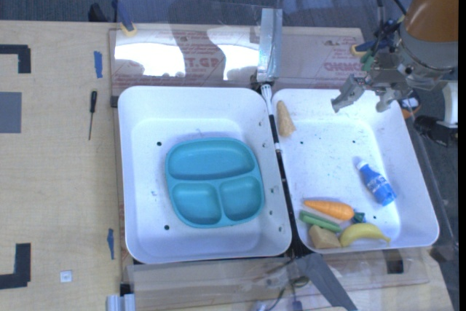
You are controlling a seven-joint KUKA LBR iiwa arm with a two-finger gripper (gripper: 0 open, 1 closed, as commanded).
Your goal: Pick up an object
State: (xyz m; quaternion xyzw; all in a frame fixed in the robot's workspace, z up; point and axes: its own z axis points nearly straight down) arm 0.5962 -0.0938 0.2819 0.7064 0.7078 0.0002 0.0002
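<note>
While the gripper [362, 93] hangs over the far edge of the right bin [415, 149], its two fingers spread apart with nothing between them, the objects lie below it and nearer me. A blue bottle [376, 183] lies mid-bin, well apart from the fingers. Carrot [328, 209], banana [363, 233] and a brownish piece [322, 237] cluster at the near edge. A tan piece [285, 119] lies by the divider, left of the gripper.
</note>
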